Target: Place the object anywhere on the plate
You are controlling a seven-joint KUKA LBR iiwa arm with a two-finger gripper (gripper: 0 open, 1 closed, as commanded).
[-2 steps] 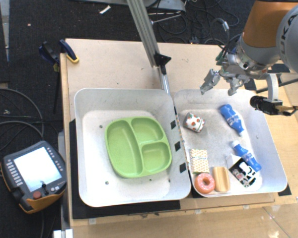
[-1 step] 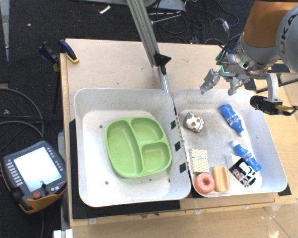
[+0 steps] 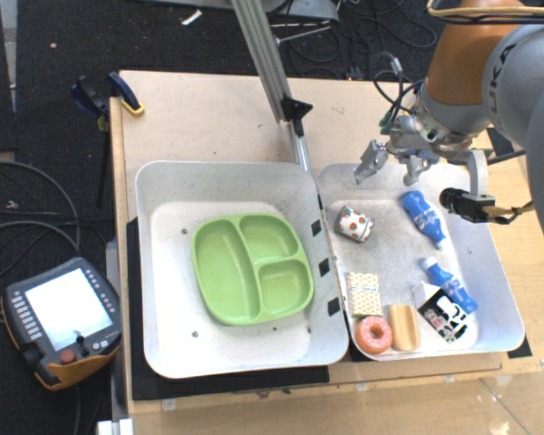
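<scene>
A green divided plate (image 3: 251,268) lies in the left bin (image 3: 163,198). The right bin (image 3: 499,297) holds several objects: a small red-and-white can (image 3: 354,224) on its side, two blue bottles (image 3: 423,216) (image 3: 450,285), a waffle piece (image 3: 364,291), a pink donut (image 3: 374,334), a tan bun (image 3: 403,326) and a black-and-white box (image 3: 442,316). My gripper (image 3: 394,165) hangs over the back of the right bin, behind the can and the upper blue bottle. Its fingers (image 3: 371,163) are spread open with nothing between them.
A metal pole (image 3: 267,48) slants down to the divider between the bins. A teach pendant (image 3: 62,320) lies off the bench at the lower left. A blue-and-yellow clamp (image 3: 118,93) grips the bench's back left corner. A black cable connector (image 3: 462,204) hangs beside the wrist.
</scene>
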